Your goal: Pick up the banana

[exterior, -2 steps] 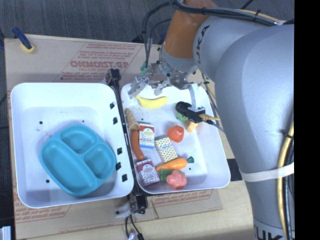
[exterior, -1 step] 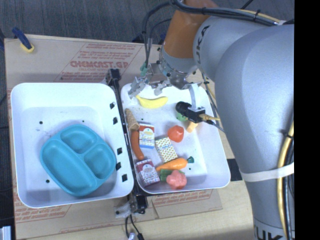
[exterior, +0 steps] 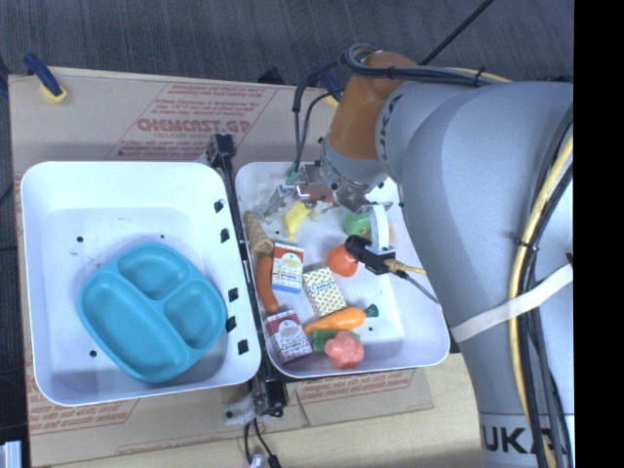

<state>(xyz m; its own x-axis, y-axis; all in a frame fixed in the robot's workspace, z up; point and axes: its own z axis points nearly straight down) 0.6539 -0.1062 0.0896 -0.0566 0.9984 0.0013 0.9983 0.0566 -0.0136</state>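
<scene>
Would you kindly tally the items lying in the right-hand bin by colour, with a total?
Yellow: 2, the banana and a patterned packet
Orange or red-orange: 3, a tomato, a carrot, a sausage
Green: 1, a round piece
Pink: 1, a lumpy piece
Tan: 1, a bread stick
Printed boxes: 2
Total: 10

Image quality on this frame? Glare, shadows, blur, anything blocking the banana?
Camera view: soft even light, faint shadows inside the left bin; no harsh glare on the white plastic. Overall resolution low, toy labels unreadable. The arm covers the right bin's far corner; the banana shows partly beside the gripper.
</scene>
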